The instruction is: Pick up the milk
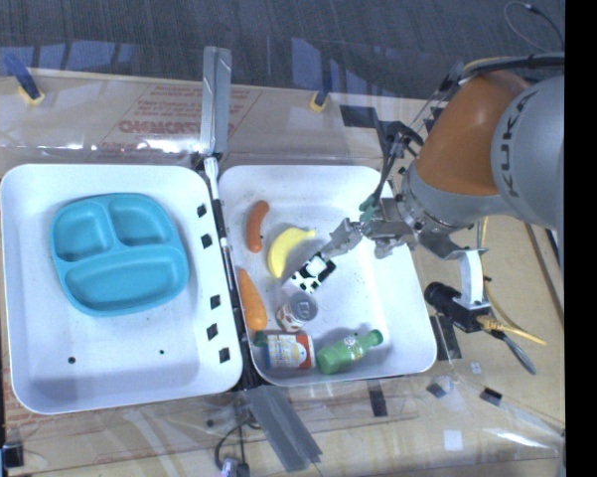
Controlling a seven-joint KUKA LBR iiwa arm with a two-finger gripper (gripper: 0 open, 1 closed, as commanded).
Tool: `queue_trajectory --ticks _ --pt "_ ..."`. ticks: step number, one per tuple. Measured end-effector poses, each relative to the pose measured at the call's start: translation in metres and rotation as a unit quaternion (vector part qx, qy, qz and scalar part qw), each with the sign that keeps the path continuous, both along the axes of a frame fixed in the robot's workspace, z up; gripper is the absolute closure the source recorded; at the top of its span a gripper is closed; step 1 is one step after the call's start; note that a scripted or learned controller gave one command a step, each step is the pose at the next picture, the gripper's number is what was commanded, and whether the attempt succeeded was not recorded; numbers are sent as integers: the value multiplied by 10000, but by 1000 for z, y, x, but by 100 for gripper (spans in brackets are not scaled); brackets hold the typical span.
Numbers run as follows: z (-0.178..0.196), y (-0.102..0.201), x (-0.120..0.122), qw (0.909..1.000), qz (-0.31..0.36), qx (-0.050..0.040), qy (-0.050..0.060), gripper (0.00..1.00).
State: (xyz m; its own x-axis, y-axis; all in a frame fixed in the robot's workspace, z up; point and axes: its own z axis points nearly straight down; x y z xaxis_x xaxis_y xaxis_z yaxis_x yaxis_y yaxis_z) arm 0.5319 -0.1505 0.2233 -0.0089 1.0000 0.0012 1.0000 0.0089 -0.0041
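Approach is the step I judge to be in hand: the grey arm's two-finger gripper (331,244) hangs low over the middle of the right shallow white bin (402,192), its tip just up and to the right of the small black-and-white patched carton (313,271), which I take to be the milk, though at this size I can't read any label. From my seat I cannot tell whether the gripper is spread, pressed together or pinching anything, and the carton looks to be lying on the bin floor, so I count nothing as grasped. The carton sits near the bin's centre, touching or just beside the yellow plastic banana (288,249) on its upper left, with the small round silver can (299,311) just below it. Farther off are the orange-red sausage (257,225), the orange carrot (253,301) along the left wall, the red-and-white labelled box (286,351) and the green plastic bottle (349,351) at the near edge. The blue divided plastic plate (119,251) lies in the left shallow white bin (30,381), well apart. The next move, as I see it, calls for a short shift down-left to centre over the carton, a straddle that keeps off the banana, then a descent, a closing and a straight lift; clipping the banana could nudge the carton aside.
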Motion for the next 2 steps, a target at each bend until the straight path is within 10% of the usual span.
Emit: queue_trajectory --ticks 1,2 --pt "-131 -7 23 9997 -245 -4 -20 0" --pt "-120 -8 24 9997 -235 -15 -24 100"
